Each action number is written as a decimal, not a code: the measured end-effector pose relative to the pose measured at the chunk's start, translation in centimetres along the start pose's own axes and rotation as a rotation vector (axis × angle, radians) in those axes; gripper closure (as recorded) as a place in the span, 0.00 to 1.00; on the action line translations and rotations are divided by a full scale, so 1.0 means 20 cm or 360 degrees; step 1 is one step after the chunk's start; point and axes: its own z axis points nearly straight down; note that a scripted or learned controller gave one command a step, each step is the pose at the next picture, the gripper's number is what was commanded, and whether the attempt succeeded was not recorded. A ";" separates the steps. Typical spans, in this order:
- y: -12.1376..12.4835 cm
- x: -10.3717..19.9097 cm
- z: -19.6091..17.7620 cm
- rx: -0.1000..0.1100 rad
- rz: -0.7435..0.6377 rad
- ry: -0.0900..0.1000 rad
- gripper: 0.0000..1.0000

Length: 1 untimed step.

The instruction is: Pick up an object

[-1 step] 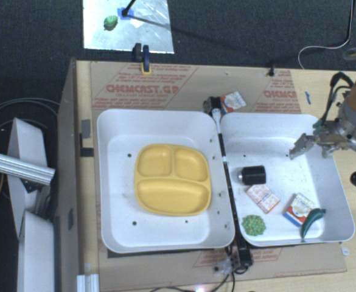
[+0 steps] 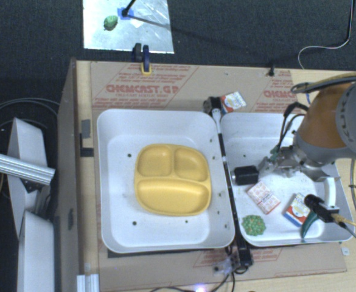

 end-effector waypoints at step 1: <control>-0.06 0.16 -0.15 0.0010 -0.0005 0.0017 0.00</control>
